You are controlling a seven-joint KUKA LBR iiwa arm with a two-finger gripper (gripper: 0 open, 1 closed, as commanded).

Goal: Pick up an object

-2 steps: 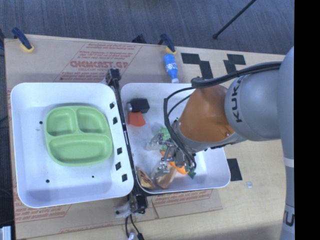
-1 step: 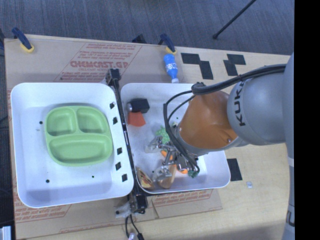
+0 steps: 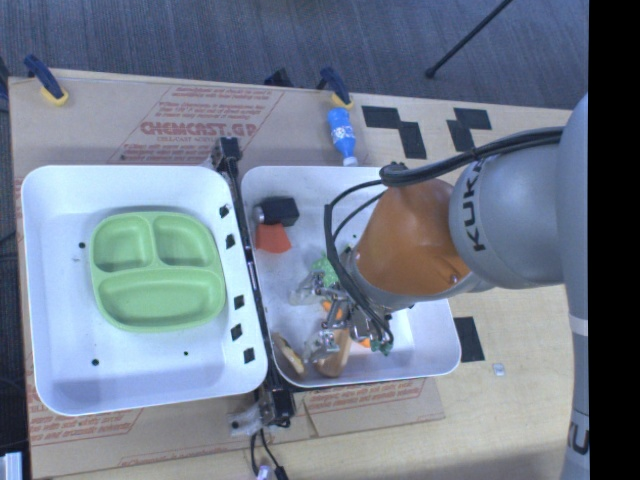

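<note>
Red print on the cardboard (image 3: 200, 118) under the bins reads "CHEMCAST GP", with smaller lines that are too fine to read. The letters "KU" show in black on the grey arm (image 3: 520, 218) beside its orange band (image 3: 405, 243).

Two white bins sit side by side on the table (image 3: 500, 408). The left bin (image 3: 50, 268) holds a green divided tray (image 3: 157, 270), lying flat near its middle. A row of black clips runs down the seam between the bins. A blue and white bottle (image 3: 342, 135) lies on the cardboard just beyond the right bin's far rim, and blue clamps (image 3: 45, 78) grip the cardboard's far edge. Black squares mark the table at the right.

The arm reaches in from the right and covers much of the right bin (image 3: 430, 353); black cables loop over the orange band. The end effector (image 3: 335, 313) points down into the bin's near half, amid a cluster of small things, so whether it is released or clenched cannot be told.

In the right bin's far left corner lie a black block (image 3: 277, 210) and, touching it on the near side, a red-orange piece (image 3: 272, 238); both are apart from the end effector. A tan, rounded thing (image 3: 330, 360) lies by the near rim, just beside the end effector, with a small tan bit (image 3: 287, 353) to its left. Green scraps show near the arm's edge, too small to name.
</note>
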